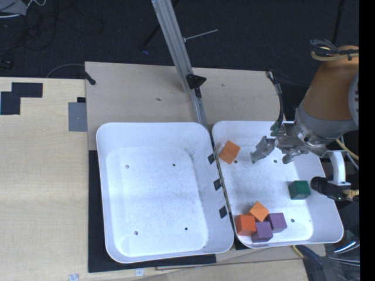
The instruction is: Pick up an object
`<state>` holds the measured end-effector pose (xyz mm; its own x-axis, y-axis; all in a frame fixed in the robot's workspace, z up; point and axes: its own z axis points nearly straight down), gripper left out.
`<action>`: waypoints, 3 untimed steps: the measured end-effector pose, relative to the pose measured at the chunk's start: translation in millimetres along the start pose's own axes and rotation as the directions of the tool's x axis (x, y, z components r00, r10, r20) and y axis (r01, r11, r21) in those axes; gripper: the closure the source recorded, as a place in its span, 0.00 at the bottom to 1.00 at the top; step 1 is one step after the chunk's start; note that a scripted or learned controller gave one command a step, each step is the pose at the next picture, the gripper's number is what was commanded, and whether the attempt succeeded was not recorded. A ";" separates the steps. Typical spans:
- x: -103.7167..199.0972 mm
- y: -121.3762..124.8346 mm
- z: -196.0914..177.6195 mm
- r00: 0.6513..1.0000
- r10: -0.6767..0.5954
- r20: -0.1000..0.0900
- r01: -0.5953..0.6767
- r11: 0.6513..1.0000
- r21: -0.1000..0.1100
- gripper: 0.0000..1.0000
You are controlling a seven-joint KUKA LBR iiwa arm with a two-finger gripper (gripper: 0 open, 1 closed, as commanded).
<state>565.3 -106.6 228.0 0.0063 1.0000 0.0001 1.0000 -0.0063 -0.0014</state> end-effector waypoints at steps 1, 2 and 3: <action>-73.9 0.6 -26.2 1.000 -0.001 0.004 0.001 1.000 -0.002 0.00; -91.7 -38.4 -59.3 1.000 -0.004 0.001 0.004 1.000 -0.002 0.00; -90.3 -37.5 -56.9 1.000 -0.006 0.000 0.006 1.000 0.001 0.00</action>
<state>527.3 -196.7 284.9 0.0000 1.0000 0.0004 1.0000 0.0000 -0.0021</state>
